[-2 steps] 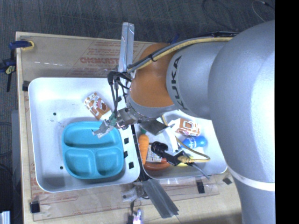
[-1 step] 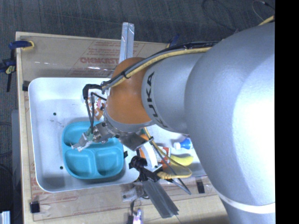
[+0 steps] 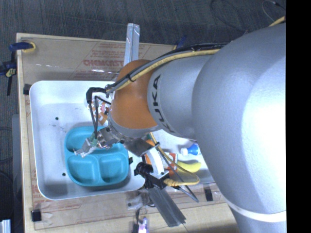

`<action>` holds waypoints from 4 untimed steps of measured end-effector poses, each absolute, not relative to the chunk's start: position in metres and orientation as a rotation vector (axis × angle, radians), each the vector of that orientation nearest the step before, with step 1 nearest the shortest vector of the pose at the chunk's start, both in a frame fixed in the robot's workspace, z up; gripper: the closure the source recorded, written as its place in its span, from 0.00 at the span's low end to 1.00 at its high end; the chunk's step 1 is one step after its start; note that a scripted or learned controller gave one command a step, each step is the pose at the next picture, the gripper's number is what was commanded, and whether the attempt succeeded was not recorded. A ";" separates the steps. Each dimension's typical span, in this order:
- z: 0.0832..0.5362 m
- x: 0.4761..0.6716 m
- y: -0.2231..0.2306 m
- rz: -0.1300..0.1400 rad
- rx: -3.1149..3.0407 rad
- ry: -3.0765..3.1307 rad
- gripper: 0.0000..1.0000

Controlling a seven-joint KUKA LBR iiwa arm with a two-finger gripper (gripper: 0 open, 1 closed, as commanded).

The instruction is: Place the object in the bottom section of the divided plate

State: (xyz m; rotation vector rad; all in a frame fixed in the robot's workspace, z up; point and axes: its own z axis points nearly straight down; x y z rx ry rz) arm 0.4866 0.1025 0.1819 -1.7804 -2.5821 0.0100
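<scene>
the grey arm [image 3: 223, 96] reaches in from the right and covers most of the bench, its orange band [image 3: 131, 98] sitting over the middle of the scene with a black and yellow cable [image 3: 160, 62] running along its top. below the band the gripper [image 3: 95, 142] hangs over the left white bin [image 3: 46, 130], right above the blue divided plate [image 3: 97, 159] that lies in the near part of that bin. the plate has one long section on its far side and two smaller sections side by side on its near side. a small pale, silvery object [image 3: 82, 151] shows at the tip of the gripper, over the dividing ridge between the far section and the near left section; it looks to be at the fingers, but the view is too crowded to tell whether they are clamped on it, spread apart or closed together, so i cannot tell. the two near sections of the plate show only blue. to the right, partly under the arm, the other bin holds a jumble: a yellow banana-shaped thing [image 3: 189, 167], a blue and white item [image 3: 190, 151] beside it, and some orange and white pieces [image 3: 165, 161]. a blue clamp [image 3: 19, 46] grips the far left corner of the bench.
</scene>
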 end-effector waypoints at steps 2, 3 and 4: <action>0.107 0.475 0.115 0.010 -1.419 -2.793 1.00; 0.102 0.478 0.122 -0.012 -1.925 -2.464 1.00; 0.097 0.475 0.124 -0.001 -1.916 -2.461 0.00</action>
